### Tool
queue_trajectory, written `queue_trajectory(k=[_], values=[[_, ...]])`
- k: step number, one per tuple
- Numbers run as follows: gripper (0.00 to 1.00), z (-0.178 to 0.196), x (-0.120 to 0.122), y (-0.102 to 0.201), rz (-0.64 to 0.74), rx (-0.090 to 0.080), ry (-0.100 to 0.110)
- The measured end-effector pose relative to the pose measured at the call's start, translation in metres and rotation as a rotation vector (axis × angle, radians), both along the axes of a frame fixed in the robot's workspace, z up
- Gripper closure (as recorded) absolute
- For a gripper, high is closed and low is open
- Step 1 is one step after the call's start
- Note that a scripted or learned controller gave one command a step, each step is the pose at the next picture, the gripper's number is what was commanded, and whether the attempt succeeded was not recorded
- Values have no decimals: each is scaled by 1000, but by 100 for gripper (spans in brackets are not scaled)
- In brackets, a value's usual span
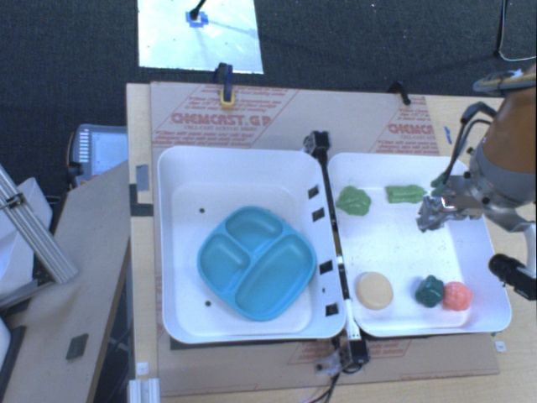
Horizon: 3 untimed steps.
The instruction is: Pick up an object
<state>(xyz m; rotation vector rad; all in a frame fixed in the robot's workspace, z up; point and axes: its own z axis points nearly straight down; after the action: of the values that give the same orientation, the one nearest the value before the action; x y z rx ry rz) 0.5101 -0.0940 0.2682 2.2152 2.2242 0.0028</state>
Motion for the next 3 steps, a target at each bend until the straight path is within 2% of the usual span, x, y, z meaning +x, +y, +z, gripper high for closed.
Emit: queue_trajectory(k=[3], values=[[100,-45,25,150,6,2,2]])
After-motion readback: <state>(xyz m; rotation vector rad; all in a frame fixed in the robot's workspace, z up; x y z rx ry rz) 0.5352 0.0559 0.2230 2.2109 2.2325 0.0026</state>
